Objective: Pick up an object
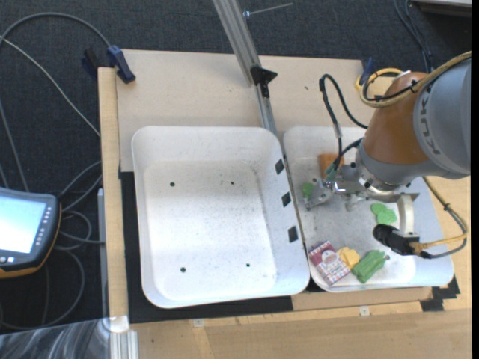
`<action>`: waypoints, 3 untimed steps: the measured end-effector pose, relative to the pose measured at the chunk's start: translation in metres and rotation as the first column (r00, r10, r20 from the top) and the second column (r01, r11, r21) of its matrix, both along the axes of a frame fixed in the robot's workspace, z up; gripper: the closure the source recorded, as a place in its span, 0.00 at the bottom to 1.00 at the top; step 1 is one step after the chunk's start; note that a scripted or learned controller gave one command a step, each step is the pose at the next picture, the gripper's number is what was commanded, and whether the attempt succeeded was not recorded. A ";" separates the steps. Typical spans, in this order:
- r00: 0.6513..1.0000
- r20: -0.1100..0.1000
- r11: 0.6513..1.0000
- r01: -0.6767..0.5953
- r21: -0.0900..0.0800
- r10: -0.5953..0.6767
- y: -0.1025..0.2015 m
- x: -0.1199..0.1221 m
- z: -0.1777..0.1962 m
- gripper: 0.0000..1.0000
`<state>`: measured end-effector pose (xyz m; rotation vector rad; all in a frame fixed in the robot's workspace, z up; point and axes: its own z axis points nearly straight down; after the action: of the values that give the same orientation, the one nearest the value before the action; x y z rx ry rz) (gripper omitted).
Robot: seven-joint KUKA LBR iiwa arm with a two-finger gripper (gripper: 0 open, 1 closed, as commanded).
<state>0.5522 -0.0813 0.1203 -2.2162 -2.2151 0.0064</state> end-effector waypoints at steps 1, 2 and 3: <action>1.000 0.002 1.000 0.000 -0.001 0.000 0.001 -0.001 -0.030 0.00; 1.000 0.008 1.000 -0.001 -0.001 0.001 0.001 0.001 -0.017 1.00; 1.000 0.015 1.000 -0.002 -0.004 0.002 -0.002 0.006 0.046 1.00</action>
<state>0.5577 -0.0834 0.1667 -2.2239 -2.2264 -0.0067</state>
